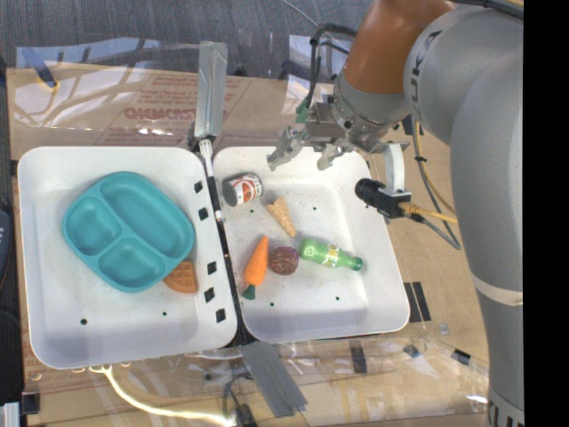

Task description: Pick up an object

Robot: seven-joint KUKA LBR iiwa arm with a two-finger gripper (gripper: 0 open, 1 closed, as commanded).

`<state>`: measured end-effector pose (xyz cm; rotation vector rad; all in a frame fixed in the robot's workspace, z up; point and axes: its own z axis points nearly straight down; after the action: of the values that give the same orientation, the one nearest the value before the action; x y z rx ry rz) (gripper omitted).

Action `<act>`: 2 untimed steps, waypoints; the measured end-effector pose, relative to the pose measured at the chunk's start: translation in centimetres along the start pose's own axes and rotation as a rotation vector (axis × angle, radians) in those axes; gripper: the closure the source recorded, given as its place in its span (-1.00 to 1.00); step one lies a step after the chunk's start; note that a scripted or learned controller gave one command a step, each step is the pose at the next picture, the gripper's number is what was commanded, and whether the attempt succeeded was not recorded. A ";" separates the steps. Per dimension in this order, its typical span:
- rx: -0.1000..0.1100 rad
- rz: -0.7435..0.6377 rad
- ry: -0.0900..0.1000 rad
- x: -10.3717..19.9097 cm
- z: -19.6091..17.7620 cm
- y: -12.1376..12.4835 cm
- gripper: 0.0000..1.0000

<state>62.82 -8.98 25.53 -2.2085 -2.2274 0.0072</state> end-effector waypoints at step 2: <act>0.003 0.304 0.002 -1.6 16.5 -4.9 -1.00</act>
<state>57.87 -10.62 9.02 -2.5181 -1.8658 0.0089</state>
